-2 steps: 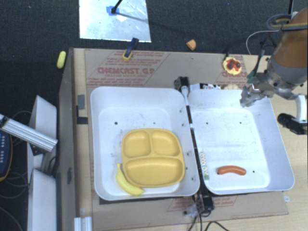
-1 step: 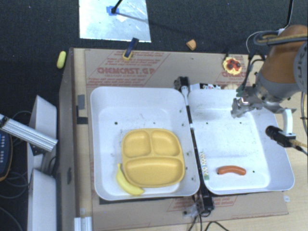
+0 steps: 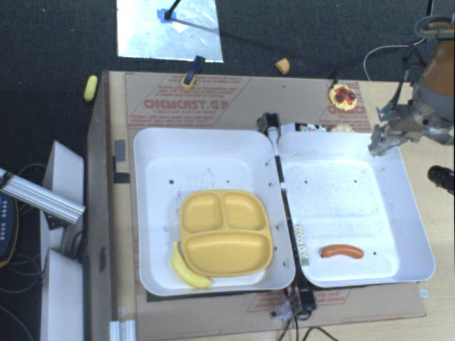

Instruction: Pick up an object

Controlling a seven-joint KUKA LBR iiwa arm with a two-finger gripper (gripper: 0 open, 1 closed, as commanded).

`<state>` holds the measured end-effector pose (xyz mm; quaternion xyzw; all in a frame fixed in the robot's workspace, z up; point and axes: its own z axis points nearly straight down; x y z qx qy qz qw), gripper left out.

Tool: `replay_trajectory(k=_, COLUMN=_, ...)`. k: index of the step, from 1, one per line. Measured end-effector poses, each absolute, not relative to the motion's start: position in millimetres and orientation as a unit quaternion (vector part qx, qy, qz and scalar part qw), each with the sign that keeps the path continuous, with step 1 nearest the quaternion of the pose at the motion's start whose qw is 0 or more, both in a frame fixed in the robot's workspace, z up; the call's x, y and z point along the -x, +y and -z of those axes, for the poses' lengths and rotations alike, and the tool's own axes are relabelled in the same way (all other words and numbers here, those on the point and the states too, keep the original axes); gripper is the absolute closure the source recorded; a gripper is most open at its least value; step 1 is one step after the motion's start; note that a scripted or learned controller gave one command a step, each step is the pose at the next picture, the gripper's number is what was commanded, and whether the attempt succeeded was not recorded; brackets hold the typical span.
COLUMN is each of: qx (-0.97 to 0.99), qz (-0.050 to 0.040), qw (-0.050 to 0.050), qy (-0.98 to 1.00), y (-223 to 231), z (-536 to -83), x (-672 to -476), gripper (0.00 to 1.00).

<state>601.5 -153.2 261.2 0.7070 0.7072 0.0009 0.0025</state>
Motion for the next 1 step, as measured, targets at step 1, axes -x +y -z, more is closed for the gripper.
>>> replay_trajectory(k=1, qx=-0.707, qz=-0.0002, qw=0.001, qy=0.707, y=-169.6, z=-258.1, x=-562.1, gripper=1.00)
